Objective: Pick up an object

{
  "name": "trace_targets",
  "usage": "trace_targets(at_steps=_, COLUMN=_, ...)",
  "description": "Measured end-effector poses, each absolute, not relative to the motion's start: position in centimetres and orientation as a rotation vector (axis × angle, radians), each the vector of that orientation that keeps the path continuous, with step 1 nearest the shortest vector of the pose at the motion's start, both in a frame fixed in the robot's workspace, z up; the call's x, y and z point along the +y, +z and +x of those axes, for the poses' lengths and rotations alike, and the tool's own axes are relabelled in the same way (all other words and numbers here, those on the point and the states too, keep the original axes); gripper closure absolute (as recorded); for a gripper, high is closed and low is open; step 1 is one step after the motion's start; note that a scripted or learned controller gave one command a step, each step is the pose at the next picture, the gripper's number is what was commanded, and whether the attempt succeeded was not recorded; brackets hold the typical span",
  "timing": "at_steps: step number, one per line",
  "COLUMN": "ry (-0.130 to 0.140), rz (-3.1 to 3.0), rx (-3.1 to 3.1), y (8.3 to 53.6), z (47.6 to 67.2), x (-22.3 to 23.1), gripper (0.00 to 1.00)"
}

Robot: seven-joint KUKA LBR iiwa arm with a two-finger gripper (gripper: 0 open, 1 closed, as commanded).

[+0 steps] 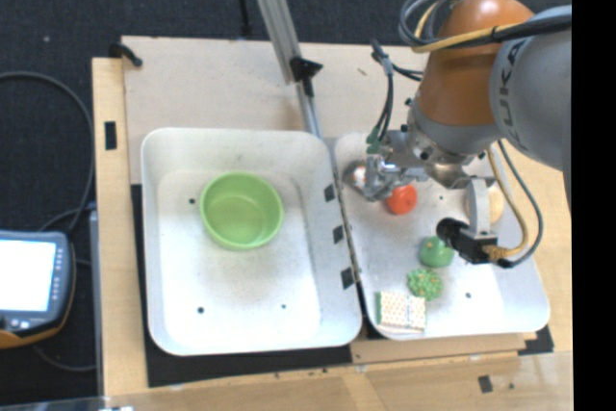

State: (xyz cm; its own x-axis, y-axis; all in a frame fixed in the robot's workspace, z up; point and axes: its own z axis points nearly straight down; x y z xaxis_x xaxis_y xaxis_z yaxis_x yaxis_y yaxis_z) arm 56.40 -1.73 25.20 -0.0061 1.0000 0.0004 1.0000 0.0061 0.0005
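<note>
While nothing looks lifted yet, you have a smooth green bowl (242,210) in the left bin (164,322). Rightward, the gripper (377,176) hangs low beside a glossy red-orange ball (402,199); its grip state is unclear, possibly empty. Nearer lie two knobbly green pieces (430,267).

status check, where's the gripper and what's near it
Gripper low in right white bin, jaws unclear. Small round orange-red object beside it, not visibly held. Two green lumps nearby.
</note>
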Motion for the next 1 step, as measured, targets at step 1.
trace_targets(at_steps=1, ry=0.0, rz=2.216, rx=2.228, y=24.38, z=53.9, x=2.13, gripper=1.0)
